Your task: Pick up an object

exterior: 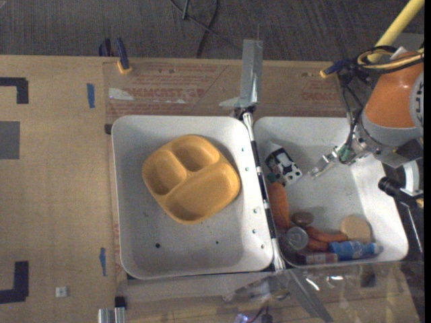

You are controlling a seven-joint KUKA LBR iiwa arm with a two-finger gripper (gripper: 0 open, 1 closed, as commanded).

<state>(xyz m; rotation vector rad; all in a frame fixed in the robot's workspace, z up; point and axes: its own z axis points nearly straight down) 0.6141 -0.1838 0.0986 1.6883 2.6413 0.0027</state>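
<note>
My gripper (322, 167) hangs over the middle of the right bin (377, 187), reaching in from the right below the orange wrist band. Its tip sits just right of a black-and-white object (283, 165) near the bin's left wall, apart from it. Along the bin's front lie an orange carrot (279, 204), a silver can (295, 238), a brown disc (302, 218), a tan round piece (355, 228), an orange-red sausage shape (324, 235) and a blue bottle (354, 249). Nothing shows in the gripper.
The left bin (135, 234) holds a yellow divided plate (191, 177). A metal divider (250, 73) runs between the bins at the back. Cables and a yellow hose (401, 20) hang at the upper right beside the arm.
</note>
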